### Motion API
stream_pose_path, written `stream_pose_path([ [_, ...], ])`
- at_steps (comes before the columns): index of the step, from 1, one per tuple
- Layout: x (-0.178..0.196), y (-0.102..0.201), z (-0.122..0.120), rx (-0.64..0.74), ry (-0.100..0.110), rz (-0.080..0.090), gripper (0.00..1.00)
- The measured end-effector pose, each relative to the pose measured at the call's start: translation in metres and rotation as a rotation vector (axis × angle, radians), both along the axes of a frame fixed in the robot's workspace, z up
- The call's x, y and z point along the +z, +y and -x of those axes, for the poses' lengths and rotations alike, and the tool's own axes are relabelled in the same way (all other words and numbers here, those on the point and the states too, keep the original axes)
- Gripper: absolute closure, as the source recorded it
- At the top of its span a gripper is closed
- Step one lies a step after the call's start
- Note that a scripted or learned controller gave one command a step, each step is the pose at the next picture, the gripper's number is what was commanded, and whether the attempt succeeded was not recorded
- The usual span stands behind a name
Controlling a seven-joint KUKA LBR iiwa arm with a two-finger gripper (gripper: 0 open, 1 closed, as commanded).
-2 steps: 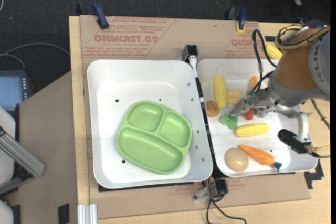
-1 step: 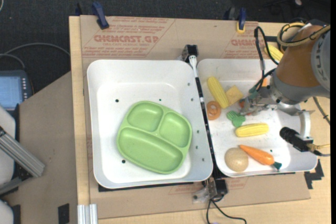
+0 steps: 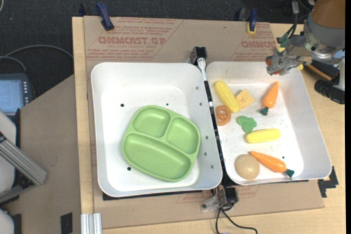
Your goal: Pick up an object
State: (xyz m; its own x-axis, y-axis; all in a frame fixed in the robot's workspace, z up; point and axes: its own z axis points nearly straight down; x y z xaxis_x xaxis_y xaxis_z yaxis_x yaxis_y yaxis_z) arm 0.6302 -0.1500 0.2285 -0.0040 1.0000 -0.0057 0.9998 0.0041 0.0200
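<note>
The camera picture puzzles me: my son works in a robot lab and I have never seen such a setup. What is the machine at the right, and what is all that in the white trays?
One camera looks down at a slant on a bench. The machine at the right is a robot arm, grey with an orange band; its gripper hangs over the far edge of the right bin.

That bin holds toy food: two corn cobs, two carrots, a yellow cheese-like block, an orange ring, a green piece and a tan round piece.

The left bin holds a green divided plate.

I see nothing between its fingers.
</note>
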Motion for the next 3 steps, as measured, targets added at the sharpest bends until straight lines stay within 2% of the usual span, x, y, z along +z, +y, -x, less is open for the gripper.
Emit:
stream_pose_path([
  [1, -0.106, 0.040, 0.047, -0.003, 0.033, -0.010, 1.00],
  [2, -0.040, 0.100, 0.065, 0.002, 0.015, -0.008, 1.00],
  [3, -0.044, 0.122, 0.087, -0.001, 0.024, -0.008, 1.00],
])
